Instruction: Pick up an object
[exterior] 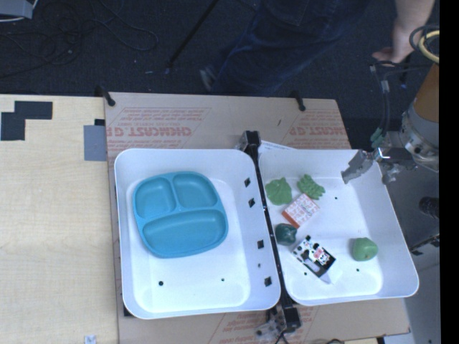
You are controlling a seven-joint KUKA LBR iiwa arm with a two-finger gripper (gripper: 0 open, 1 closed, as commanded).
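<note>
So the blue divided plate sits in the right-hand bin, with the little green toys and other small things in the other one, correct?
Not quite. The camera view shows the blue divided plate in the left bin, not the right one. The little green toys, such as the green ball, and the other small things lie in the right bin.

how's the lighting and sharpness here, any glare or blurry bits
Camera view: even, soft light; the white bins look bright without hard glare, the blue divided plate reads clearly. The gripper at the right edge is slightly soft, and the floor behind the bench is dark and murky.
</note>
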